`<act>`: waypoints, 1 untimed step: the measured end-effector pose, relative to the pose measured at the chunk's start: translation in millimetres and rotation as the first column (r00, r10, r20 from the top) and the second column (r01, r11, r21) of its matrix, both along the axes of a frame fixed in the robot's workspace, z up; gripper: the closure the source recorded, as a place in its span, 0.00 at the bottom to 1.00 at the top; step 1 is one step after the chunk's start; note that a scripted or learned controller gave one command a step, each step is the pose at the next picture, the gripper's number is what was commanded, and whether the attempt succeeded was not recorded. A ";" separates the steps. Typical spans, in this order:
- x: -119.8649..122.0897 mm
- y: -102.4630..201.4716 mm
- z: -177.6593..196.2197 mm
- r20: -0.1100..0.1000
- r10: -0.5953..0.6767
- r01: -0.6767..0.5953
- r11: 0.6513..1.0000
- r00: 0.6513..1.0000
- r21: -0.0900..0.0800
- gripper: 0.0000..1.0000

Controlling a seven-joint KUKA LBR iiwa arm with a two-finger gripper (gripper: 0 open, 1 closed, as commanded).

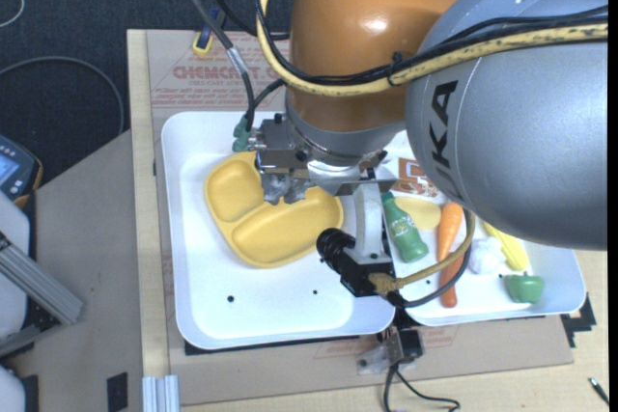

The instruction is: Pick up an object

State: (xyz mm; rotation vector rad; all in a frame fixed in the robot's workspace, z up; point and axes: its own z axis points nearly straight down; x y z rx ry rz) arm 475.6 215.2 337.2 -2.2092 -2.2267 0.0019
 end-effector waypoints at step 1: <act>60.8 10.1 42.9 0.013 -0.006 0.006 1.000 1.000 0.000 1.00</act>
